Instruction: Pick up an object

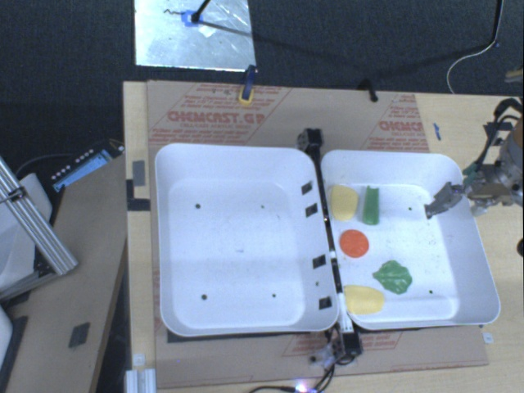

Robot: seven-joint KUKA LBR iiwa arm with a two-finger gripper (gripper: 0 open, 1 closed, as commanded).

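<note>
The right bin (467, 244) holds several toy pieces. A pale yellow piece (343, 202) lies at its upper left, with a green stick (371, 205) right beside it. An orange disc (354, 243) lies below them. A green leafy piece (394, 276) sits lower, and a yellow piece (363, 300) rests near the bin's front left corner. My gripper (440, 198) hangs over the bin's upper right area, apart from all the pieces, with nothing seen in it.
The left bin (237, 244) sits beside the right one, joined by a black clipped seam (325, 244). Both rest on a cardboard sheet (213, 117). A metal plate (192, 23) lies on the floor at the back.
</note>
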